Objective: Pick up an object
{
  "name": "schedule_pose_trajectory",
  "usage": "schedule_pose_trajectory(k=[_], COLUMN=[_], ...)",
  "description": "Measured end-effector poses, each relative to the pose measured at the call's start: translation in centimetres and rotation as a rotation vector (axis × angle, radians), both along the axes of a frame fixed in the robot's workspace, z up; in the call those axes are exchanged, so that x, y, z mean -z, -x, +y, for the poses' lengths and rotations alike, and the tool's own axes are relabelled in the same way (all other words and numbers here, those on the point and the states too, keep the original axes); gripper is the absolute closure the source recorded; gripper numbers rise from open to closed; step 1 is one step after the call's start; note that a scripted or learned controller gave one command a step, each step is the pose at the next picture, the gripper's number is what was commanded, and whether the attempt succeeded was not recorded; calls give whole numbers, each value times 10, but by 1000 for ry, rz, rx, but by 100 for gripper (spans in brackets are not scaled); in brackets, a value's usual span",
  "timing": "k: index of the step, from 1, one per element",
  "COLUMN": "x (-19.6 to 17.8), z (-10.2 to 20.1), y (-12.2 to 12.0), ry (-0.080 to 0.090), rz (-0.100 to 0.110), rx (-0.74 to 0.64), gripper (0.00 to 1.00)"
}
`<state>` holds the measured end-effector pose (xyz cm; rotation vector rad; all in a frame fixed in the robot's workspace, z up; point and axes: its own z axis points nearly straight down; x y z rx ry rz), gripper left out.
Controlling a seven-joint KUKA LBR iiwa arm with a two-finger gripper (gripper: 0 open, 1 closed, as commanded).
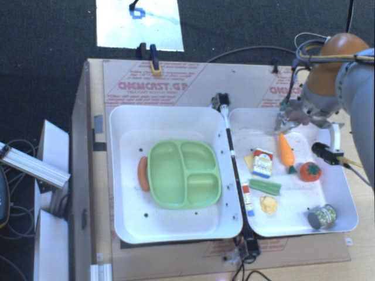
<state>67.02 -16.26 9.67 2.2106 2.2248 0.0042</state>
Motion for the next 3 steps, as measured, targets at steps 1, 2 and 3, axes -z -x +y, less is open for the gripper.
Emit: schedule_pose_trajectory(k=[1, 2, 3], x=[0, 11, 11], z=[0, 0, 5], y=[0, 1, 1], ry=[0, -1, -1], rz=[0, 3, 4], rx=[0, 2, 2], gripper=[0, 0, 0])
